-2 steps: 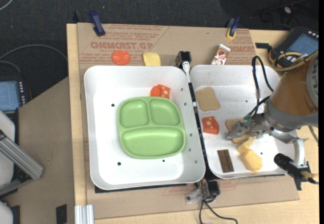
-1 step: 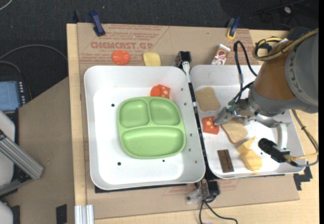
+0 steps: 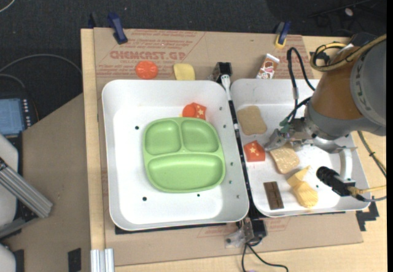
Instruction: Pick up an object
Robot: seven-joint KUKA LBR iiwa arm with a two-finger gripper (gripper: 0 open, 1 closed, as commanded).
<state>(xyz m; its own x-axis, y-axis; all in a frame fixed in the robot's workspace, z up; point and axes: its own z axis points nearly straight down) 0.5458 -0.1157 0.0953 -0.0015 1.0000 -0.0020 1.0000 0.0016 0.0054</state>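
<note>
The right bin holds several small items: a round tan bread slice, a red block with a star, a square tan cracker, yellow cheese-like chunks and a dark brown bar. My gripper hangs low over the middle of this bin. It is just above the cracker, right of the red block and below the bread slice. I see nothing held in it. The grey arm with its orange band covers the bin's right part.
The left bin holds a green divided plate and a red block behind it. On the cardboard behind the bins lie an orange piece, a yellow piece and a small carton. Two blue clamps grip the back edge.
</note>
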